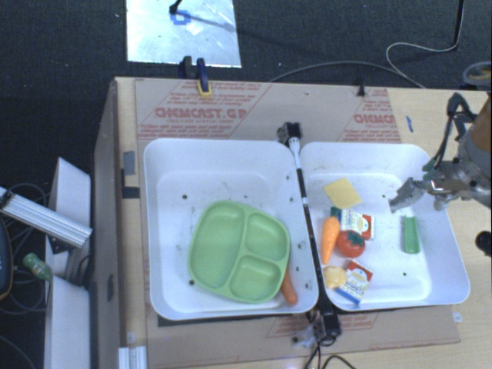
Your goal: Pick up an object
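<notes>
The right bin (442, 283) holds a small green stick (410, 234) near its right side. A yellow slice (342, 193), an orange carrot (329, 239), a red tomato (351, 244) and two small printed packets (358, 223) (355, 281) lie by the divider, with a pale yellow piece (334, 277) beside them. My gripper (417, 197) hangs over the right bin's upper right part, just above the green stick and apart from it. Nothing shows in its grasp.
The left bin (165, 206) holds a green divided plate (240, 250), with an orange sausage-like piece (288, 290) at the plate's lower right edge. A black rod (301, 198) runs between the bins. Cables lie on the bench's far side.
</notes>
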You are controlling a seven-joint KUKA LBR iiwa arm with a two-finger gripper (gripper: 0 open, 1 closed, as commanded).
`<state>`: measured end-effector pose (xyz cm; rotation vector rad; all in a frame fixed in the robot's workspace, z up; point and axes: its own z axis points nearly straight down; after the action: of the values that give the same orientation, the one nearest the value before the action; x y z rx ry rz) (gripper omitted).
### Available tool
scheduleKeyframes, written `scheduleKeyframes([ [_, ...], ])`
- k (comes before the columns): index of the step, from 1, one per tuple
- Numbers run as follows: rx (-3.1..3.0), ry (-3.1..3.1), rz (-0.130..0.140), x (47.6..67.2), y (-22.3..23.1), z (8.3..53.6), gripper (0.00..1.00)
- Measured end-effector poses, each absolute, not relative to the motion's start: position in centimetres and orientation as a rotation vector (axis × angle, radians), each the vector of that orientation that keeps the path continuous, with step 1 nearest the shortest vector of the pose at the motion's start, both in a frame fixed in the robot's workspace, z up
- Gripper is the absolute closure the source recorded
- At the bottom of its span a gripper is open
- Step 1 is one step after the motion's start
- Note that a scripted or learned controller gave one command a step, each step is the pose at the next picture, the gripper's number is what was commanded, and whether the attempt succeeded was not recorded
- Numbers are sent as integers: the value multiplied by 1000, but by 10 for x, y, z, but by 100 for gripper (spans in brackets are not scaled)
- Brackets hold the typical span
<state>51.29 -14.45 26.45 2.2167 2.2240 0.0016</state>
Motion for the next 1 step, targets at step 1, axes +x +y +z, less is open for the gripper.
scheduleKeyframes([
  [1,2221,2224,-1,501,-110,91,0],
])
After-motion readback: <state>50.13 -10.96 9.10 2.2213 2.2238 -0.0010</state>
